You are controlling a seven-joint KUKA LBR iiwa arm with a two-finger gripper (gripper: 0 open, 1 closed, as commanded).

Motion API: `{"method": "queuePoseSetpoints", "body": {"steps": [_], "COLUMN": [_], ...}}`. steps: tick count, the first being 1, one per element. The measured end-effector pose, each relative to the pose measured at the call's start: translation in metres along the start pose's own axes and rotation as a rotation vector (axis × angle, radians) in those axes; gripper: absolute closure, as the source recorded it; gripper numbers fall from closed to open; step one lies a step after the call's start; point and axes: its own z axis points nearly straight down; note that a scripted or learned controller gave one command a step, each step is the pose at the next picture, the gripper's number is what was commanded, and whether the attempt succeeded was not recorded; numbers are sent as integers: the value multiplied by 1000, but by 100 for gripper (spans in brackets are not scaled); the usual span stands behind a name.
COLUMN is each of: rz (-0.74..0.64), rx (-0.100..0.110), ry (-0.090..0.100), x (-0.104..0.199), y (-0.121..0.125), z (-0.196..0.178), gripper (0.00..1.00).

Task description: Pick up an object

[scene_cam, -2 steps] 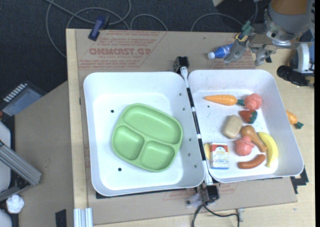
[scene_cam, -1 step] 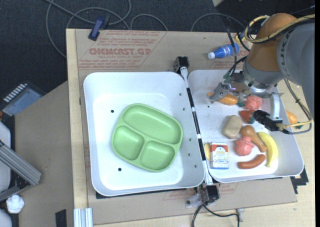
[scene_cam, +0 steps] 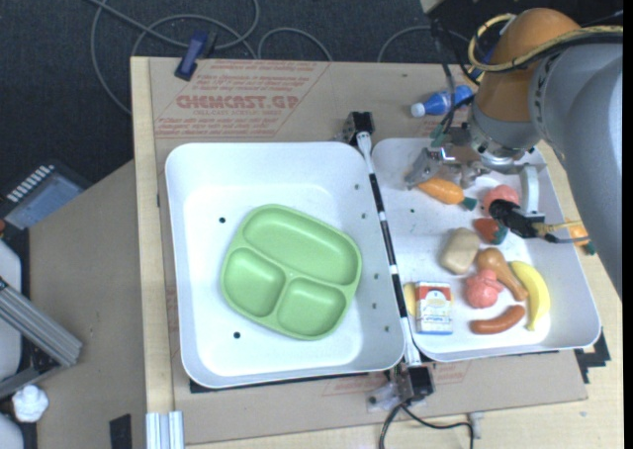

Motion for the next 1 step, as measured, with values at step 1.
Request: {"method": "queuePoseSetpoints", "body": {"steps": [1], "rz": [0], "rx": [-5], "ry": [-1], "x": [0], "y": [1], "z": [-11], "gripper": [100]}}
